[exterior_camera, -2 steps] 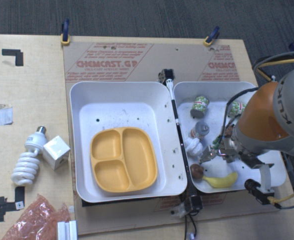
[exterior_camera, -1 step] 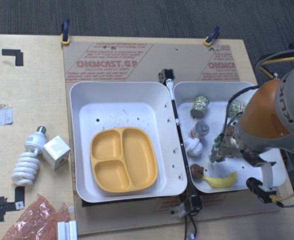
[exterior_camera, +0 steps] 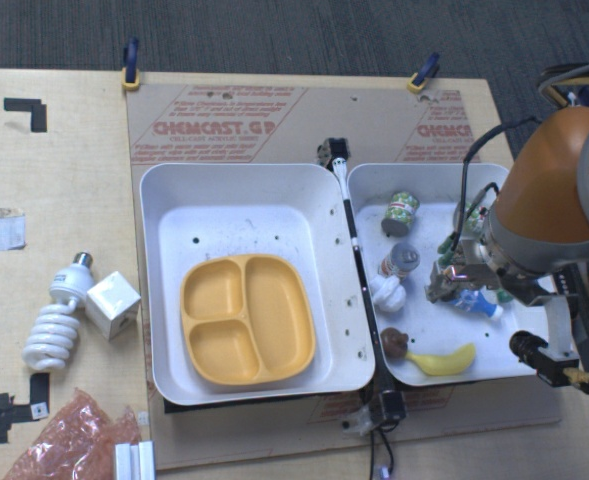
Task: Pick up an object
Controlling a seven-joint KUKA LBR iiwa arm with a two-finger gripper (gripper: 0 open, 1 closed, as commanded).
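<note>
The right bin (exterior_camera: 429,183) holds several small objects: a green-labelled can (exterior_camera: 401,211), a small grey-capped jar (exterior_camera: 404,259), a white crumpled object (exterior_camera: 388,291), a brown round item (exterior_camera: 394,342), a yellow banana (exterior_camera: 442,360) and a blue-and-white item (exterior_camera: 477,305). My gripper (exterior_camera: 446,280) is low in this bin, just left of the blue-and-white item and right of the jar. The arm's orange band (exterior_camera: 554,178) hangs over the bin's right side and hides part of it.
The left bin (exterior_camera: 234,193) contains a yellow divided tray (exterior_camera: 246,318). Outside the bins, on the left of the bench, lie a spiral light bulb (exterior_camera: 56,323), a white cube (exterior_camera: 113,303) and a red mesh bag (exterior_camera: 74,438). Clamps (exterior_camera: 131,63) hold the board's far edge.
</note>
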